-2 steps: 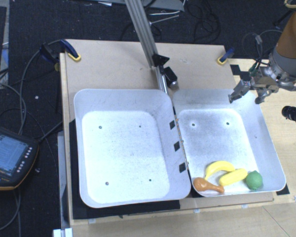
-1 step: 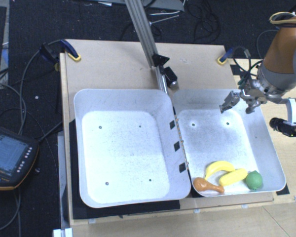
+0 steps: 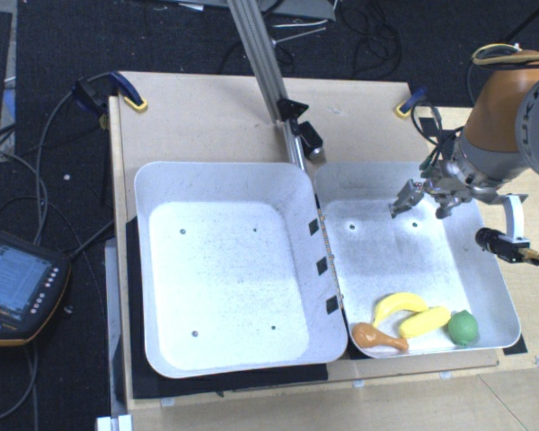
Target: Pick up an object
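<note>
The arm (image 3: 508, 115) enters from the right edge of the view, its orange band high over the right bin's far right corner and the grey wrist bending down and leftward from there. The gripper (image 3: 424, 197) hangs over the far part of the right bin (image 3: 391, 250), near its back wall and well clear of the things at the near edge. Its two fingers (image 3: 404, 202) are spread apart with nothing between them — released, pointing down and slightly left toward the bin floor, where small shadows lie just beneath them.

The objects to pick sit bunched along the near edge of the right bin. A yellow banana (image 3: 398, 305) curves above a second yellow piece (image 3: 425, 321), the two touching or nearly so. Just beside them toward the near right corner lies a green round fruit (image 3: 463, 328). At the near left corner, against the wall shared with the other bin, rests an orange-brown pear-shaped piece (image 3: 377, 336), its narrow end pointing right under the yellow ones.

The left bin (image 3: 153, 196) stands beside the right one — their inner walls meet, with the left bin's rim overlapping. Both rest on a pale wooden bench (image 3: 207, 115), held by clamps at its far corners. A handheld control pendant (image 3: 13, 285) lies on the dark floor off the bench's left edge.
</note>
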